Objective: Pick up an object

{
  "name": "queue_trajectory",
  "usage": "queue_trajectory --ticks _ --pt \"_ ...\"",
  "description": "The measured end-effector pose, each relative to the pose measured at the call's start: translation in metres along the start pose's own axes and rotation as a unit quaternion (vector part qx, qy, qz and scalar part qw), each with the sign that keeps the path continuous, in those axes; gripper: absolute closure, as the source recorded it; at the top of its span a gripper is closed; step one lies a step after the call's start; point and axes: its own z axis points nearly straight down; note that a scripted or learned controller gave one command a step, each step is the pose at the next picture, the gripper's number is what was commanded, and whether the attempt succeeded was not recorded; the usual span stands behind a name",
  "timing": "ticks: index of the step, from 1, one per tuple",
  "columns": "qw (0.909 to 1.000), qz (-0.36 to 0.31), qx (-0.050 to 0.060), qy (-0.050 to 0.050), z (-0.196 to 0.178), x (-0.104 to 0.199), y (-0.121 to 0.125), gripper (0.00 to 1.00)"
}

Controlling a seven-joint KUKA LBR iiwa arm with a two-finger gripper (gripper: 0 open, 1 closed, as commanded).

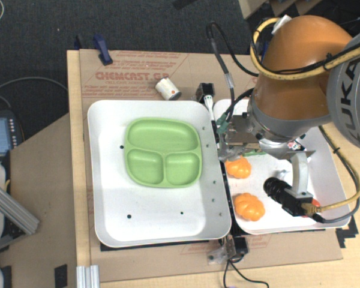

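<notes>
Two orange pumpkin-like objects lie in the right bin [288, 221]. One orange object [239, 168] is near the bin's left wall and the other [249, 206] sits nearer the front. The arm's orange and grey wrist [300, 71] hangs over the right bin and hides most of it. My gripper [235, 139] pokes out beneath the wrist, just above the upper orange object, close to the wall between the bins. A thin green sliver [252, 153] shows under the wrist. A green divided plate [163, 151] lies in the left bin [108, 209].
A black cylindrical fitting with an orange cable [286, 197] hangs off the arm over the right bin's front. On the cardboard behind the bins lie a small white roll [167, 89], a blue clip [102, 49] and a black part [204, 92].
</notes>
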Motion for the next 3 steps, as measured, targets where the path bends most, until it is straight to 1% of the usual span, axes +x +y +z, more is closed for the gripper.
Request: queue_trajectory --ticks 1,2,3 --pt "1.0 -0.003 -0.006 0.002 -0.099 0.039 0.003 1.0" --pt "1.0 0.002 -0.006 0.001 -0.196 -0.001 0.0 1.0" --pt "1.0 0.0 0.004 -0.001 -0.149 0.005 -0.001 1.0"
